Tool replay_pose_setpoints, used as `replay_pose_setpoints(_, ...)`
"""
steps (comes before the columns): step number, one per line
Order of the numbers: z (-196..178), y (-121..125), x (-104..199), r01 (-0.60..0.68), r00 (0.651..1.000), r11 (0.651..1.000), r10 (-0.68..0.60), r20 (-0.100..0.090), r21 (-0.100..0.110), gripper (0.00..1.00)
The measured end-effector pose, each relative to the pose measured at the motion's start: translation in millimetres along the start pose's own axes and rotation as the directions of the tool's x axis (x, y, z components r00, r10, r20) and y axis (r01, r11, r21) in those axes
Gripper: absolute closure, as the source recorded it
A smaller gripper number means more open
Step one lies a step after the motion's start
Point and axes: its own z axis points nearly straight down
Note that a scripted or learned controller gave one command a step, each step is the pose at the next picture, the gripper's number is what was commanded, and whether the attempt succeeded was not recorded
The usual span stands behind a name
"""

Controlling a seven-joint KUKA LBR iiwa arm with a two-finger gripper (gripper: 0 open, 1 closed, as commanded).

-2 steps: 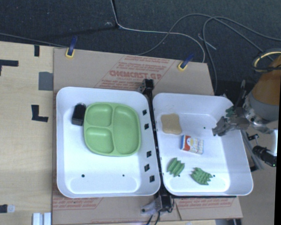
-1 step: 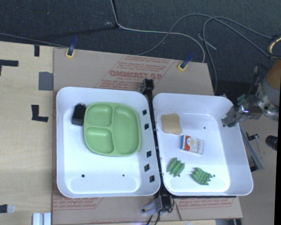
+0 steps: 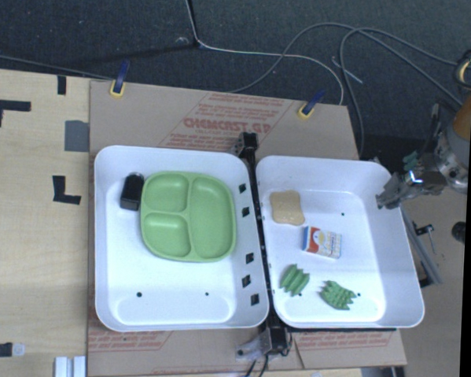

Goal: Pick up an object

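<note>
Fingers of the gripper (image 3: 391, 193): small and dark against the bin rim, cannot tell whether they are spread or closed. Nothing seen between them. They sit at the upper right rim of the right bin (image 3: 374, 238), right at its edge, with the grey wrist rising away toward the right of the view.

Right bin contents, none touching the gripper:
- tan bread-like piece (image 3: 286, 208), upper left of the bin, near the divider between bins.
- small white box with red and blue print (image 3: 322, 242), centre of the bin, just below and right of the tan piece.
- green bean-like cluster (image 3: 295, 280), lower left, lying flat.
- second green leafy item (image 3: 338, 295), lower centre, near the first cluster but apart from it.

Left bin (image 3: 112, 295): light green divided plate (image 3: 189, 217), three compartments, flat in the middle. Small black block (image 3: 131, 192) beside the plate's left edge, apparently touching it.

Both bins rest on a brown cardboard sheet (image 3: 223, 124) on the wooden surface (image 3: 28, 236). Two clamps, blue and yellow, hold the sheet's far edge. Cables (image 3: 306, 46) trail across the dark floor behind.
</note>
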Motion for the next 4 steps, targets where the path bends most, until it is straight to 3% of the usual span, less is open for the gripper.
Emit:
replay_pose_setpoints(2,11,12,88,0.003,1.0,1.0,-0.003,-0.001,0.002,1.0)
replay_pose_setpoints(4,7,25,197,0.005,1.0,1.0,-0.005,-0.001,0.002,1.0)
